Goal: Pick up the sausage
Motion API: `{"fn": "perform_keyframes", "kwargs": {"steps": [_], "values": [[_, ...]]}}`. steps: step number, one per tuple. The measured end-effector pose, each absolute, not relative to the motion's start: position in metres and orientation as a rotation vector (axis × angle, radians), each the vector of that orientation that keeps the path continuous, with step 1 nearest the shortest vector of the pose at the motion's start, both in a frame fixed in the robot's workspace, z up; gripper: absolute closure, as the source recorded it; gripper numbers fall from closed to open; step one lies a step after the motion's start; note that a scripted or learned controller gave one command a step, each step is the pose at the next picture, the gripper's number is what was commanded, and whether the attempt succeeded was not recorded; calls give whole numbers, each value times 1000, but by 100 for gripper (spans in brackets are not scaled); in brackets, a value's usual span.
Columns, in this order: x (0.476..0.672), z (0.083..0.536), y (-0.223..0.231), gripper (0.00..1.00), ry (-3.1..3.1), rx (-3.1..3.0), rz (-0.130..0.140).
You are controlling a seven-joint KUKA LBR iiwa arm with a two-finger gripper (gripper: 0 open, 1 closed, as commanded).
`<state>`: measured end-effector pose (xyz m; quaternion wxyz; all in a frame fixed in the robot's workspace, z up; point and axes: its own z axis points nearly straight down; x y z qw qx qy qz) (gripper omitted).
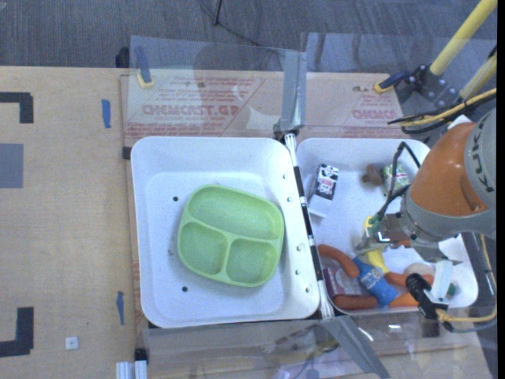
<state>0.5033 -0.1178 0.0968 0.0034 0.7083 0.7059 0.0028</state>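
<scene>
Camera view: hovering over the right bin [347, 156], sausage [357, 300] not yet lifted.
Lying at the bin's near edge; cannot tell jaws' spread.

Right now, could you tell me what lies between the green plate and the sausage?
In the camera view, the two bins' adjoining white rims lie between the green plate in the left bin and the sausage in the right bin.

Arm [461, 180]: grey casing, broad orange band above wrist, rounded joint; thin black cable looped along left side.
</scene>
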Motion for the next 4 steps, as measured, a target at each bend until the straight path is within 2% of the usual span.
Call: {"fn": "perform_keyframes", "kwargs": {"steps": [1, 2, 3, 4], "values": [[503, 97, -118, 0, 2213, 2221, 9], [490, 87, -95, 0, 2169, 2262, 5], [482, 87, -92, 0, 1992, 2423, 8], [479, 184, -47, 0, 1871, 2525, -3]]}}
